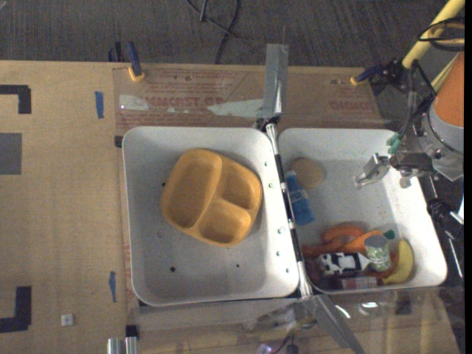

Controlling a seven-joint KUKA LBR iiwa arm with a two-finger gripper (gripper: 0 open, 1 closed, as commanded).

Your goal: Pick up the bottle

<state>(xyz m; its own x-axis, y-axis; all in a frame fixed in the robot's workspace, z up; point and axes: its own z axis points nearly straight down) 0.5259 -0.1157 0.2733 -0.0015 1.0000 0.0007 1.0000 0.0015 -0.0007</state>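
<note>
The bottle (378,251) is small and clear with a green cap, lying in the near right corner of the right bin (346,198). It rests among orange carrots (345,236), a yellow banana (403,264) and a black-and-white cow-patterned toy (342,262). My gripper (385,176) hangs over the right bin's far right part, well above and behind the bottle. Its fingers are spread open with nothing between them.
A blue packet (299,197) lies along the right bin's left wall, with a tan round item (307,172) behind it. The left bin (147,220) holds a yellow divided plate (212,197). A metal strip (274,80) runs back from where the bins meet.
</note>
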